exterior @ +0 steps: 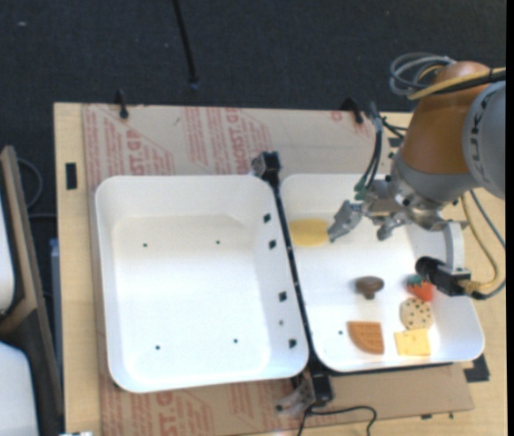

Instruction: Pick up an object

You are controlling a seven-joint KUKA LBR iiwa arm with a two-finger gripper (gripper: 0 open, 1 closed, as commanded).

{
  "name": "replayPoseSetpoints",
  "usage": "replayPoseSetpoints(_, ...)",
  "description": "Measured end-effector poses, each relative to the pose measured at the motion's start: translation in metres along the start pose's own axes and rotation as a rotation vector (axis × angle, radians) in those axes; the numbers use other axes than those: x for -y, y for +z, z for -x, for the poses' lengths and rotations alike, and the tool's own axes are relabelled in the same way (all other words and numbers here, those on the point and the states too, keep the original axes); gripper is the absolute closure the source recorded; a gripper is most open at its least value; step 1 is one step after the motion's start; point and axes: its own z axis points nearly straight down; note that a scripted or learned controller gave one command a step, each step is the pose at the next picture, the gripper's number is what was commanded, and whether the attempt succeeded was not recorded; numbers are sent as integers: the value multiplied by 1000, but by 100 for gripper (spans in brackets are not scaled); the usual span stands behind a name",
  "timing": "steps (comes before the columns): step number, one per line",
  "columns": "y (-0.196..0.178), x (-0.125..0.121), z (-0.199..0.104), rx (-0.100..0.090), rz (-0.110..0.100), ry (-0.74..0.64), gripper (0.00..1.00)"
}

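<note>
jaws [363, 222] spread above right bin [330, 352]; red item [421, 290] partly hidden.

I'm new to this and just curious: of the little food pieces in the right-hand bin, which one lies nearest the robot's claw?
The pale yellow round piece, lying alone by the bin divider, just left of the gripper. The other pieces cluster toward the bin's front corner.

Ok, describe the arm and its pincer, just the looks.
The arm is grey with a broad orange band above the wrist. Grey and pale cables loop over its top and trail down its side, with a yellowish one near the right bin's edge. The pincer is small and grey metal, with two slim fingers splayed below a darker wrist block.
</note>
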Motion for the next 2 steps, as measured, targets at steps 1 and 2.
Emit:
replayPoseSetpoints(1, 49, 9, 5, -1, 0, 0, 0)
replayPoseSetpoints(2, 101, 10, 5, 0, 0, -1, 0)
